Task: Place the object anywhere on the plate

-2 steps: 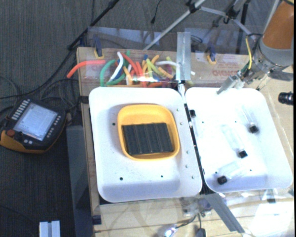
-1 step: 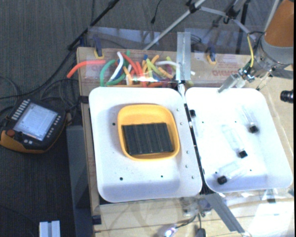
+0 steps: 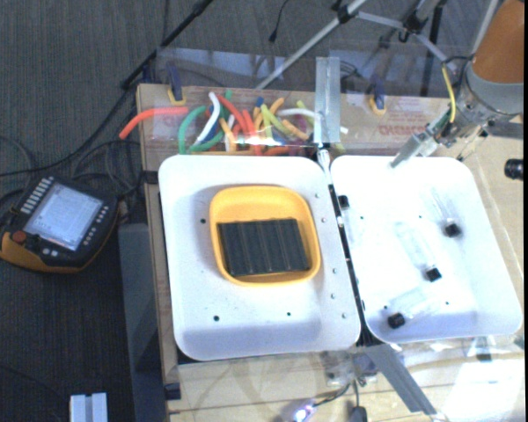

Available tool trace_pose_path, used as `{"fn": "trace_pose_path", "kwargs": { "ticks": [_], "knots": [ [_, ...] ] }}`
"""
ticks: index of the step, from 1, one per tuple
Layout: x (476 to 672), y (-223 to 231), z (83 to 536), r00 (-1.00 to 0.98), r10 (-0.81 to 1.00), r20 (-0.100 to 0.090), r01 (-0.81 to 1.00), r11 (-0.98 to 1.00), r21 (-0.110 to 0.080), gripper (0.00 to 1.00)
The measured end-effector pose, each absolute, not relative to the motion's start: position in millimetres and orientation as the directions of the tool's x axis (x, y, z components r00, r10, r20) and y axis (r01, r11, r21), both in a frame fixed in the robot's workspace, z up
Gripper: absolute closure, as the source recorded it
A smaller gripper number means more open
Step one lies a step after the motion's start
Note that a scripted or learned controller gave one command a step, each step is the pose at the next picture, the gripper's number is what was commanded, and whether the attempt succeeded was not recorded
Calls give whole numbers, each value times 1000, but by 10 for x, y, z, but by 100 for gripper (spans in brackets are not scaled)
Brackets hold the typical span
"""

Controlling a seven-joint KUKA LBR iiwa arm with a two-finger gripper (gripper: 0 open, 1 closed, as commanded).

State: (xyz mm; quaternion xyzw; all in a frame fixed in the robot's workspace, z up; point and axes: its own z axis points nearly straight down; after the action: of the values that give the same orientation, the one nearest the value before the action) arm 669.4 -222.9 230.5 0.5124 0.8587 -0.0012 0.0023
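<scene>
Clearly the arm (image 3: 497, 47) hangs at the far right corner of the counter (image 3: 246, 385), with the gripper (image 3: 414, 152) slanting down over the back rim of the right bin (image 3: 493, 323); whether the jaws are open or shut, or have hold of anything, cannot be told from this slant. The things to be moved look like clear plastic tubes with black caps: one (image 3: 442, 214) near the right wall, one (image 3: 418, 251) about mid-bin, one (image 3: 409, 309) close to the front corner. They lie well apart from each other and from the gripper. Judging by their look, they are light, stiff and smooth, likely to roll or slip if pinched off-centre, so a hold across the middle of the barrel, square to its length, seems the safest; the black cap gives a surer mark than the see-through body. The plate (image 3: 264, 202) is yellow with a dark ribbed centre, sitting in the left bin (image 3: 246, 332) with bare white floor all round it. Between the bins run two raised rims side by side, so any carry must lift over them. Room above both bins looks open; the coloured hoses (image 3: 238, 121) behind the left bin and the upright metal post (image 3: 327, 104) at the back between the bins are the nearest things to avoid. A handheld controller (image 3: 57, 222) lies on the floor, far to the left.
</scene>
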Motion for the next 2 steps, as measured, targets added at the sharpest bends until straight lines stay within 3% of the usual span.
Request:
{"fn": "trace_pose_path", "kwargs": {
  "ticks": [2],
  "knots": [
    [6695, -2228, 2380, -481, 877, -5, 877, 481, 1, 0]
  ]
}}
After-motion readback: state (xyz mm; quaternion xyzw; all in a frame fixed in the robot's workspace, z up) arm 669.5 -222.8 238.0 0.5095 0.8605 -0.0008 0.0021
